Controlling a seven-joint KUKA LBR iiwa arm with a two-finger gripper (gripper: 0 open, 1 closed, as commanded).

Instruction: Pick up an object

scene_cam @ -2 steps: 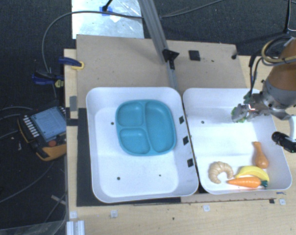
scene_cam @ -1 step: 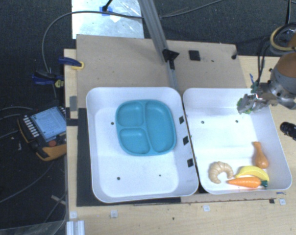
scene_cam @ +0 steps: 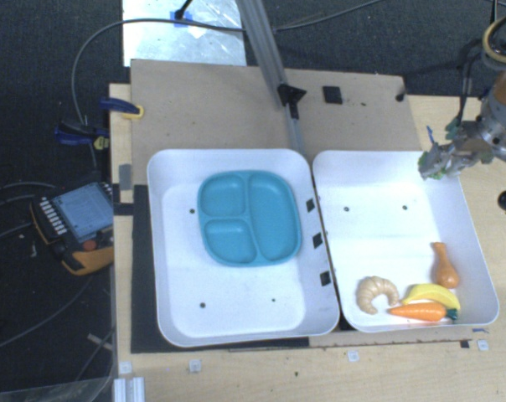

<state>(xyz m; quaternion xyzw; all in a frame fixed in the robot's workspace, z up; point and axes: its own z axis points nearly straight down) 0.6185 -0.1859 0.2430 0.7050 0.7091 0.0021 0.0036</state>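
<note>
Gripper (scene_cam: 438, 162): you see it at the right bin's (scene_cam: 379, 224) far corner; finger state cannot be judged.
Objects: croissant (scene_cam: 377, 292), banana (scene_cam: 432, 295), carrot (scene_cam: 418, 311), drumstick (scene_cam: 443, 265) lie in the near corner.
Progress: pick not begun.

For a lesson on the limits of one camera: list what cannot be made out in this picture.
- Pincer, camera view: blurred and small at the right bin's top corner; open or shut, cannot tell.
- Arm: cut off by the right edge.
- Banana: partly hidden behind the carrot.
- Device beside the bench: its markings too small to read.
</note>
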